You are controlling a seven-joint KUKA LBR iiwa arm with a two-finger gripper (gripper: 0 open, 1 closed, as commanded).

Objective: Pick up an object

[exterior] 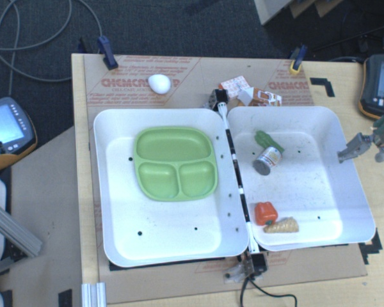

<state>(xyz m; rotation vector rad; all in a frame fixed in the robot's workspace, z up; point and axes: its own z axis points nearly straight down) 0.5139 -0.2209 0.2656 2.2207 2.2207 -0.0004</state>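
- Closest to the lens, a black cable (246, 291) is trailing off the bench's near edge, just below the seam where the two bins are meeting.
- Just behind it, in the near left corner of the right bin (345, 232), an orange-red pepper (264, 212) and a tan bread-like piece (281, 225) are lying touching each other.
- Farther back in that bin, a small can (266, 160) is lying on its side against a green vegetable-like piece (267, 139).
- I am hanging my gripper (353, 148) over the right bin's right rim, well apart from all four objects and with nothing in it; whether it is spread or closed I cannot tell from here.
- I am judging the can the best target: it is sitting away from the walls, though it is likely to roll, so I should be closing across its round sides, not along its length.
- I am expecting trouble with the pepper and bread, since they are crowding the corner walls.
- A green divided plate (176, 163) is resting in the left bin (115, 235), flat and hard to pinch.
- Red block lettering is running across the cardboard (198, 75) behind the bins, too blurred for me to read with confidence.
- Crumpled wrappers (249, 93) are carrying print too small to read; a white egg (159, 83) is bearing none.
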